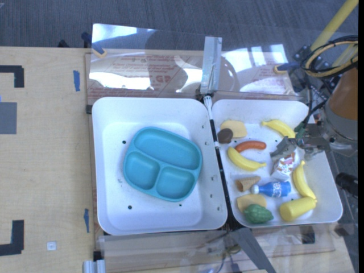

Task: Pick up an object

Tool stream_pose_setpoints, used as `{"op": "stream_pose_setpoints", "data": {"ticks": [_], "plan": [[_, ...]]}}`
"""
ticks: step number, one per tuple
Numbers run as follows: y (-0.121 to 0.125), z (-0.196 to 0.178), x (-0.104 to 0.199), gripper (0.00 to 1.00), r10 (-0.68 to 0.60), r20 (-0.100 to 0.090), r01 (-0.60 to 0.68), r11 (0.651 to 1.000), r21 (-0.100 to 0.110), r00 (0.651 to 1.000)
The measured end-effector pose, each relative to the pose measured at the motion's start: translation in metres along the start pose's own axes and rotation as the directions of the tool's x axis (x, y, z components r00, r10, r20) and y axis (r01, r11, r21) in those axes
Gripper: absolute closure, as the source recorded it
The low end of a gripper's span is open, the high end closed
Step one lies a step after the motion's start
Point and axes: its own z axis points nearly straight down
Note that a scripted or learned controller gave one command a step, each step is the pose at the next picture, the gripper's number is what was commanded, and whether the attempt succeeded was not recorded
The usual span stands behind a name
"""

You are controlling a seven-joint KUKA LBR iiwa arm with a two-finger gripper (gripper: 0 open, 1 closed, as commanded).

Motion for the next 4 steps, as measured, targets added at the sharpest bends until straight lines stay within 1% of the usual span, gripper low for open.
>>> {"op": "stream_pose_setpoints", "data": {"ticks": [1, 2, 3, 4], "plan": [[0.039, 0.036, -0.044, 0.00, 0.160, 0.002, -0.160, 0.987, -0.004, 0.987], [0.051, 0.089, -0.003, 0.00, 0.272, 0.000, -0.272, 0.962, 0.004, 0.962], [0.096, 0.136, 0.029, 0.00, 0.149, -0.001, -0.149, 0.989, -0.022, 0.989], [0.094, 0.131, 0.028, 1.00, 0.151, 0.001, -0.151, 0.988, -0.015, 0.989]]}}
